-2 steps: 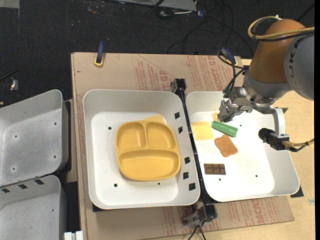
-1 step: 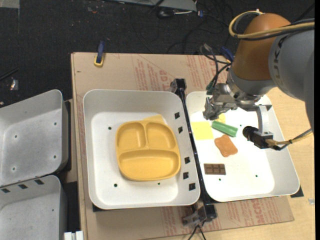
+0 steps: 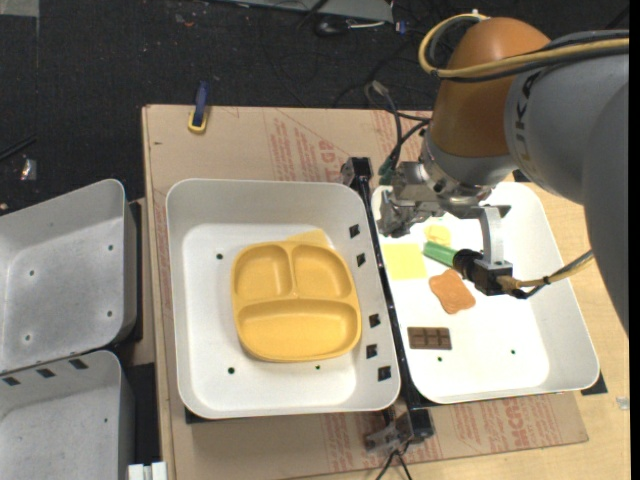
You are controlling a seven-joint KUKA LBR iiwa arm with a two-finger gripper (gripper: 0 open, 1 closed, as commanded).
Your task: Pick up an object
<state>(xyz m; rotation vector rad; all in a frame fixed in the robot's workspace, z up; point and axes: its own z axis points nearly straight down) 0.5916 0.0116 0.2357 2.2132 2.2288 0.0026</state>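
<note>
Green marker (image 3: 437,253) lies in the right bin (image 3: 560,358), just beside and below the claw (image 3: 405,211), long axis running toward the lower right. Can't tell claw state. 3 other items near it.

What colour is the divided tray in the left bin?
Yellow-orange, plain; the camera view shows the divided tray in the left bin.

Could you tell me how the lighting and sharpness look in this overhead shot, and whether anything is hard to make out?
In the camera view, light is even and bright on the two white bins, which look nearly washed out; the yellow tray stays sharp with soft shadows in its compartments; the arm's orange band shows a mild sheen; the floor behind is dark; the gripper sits in the arm's shadow, its details murky.
</note>
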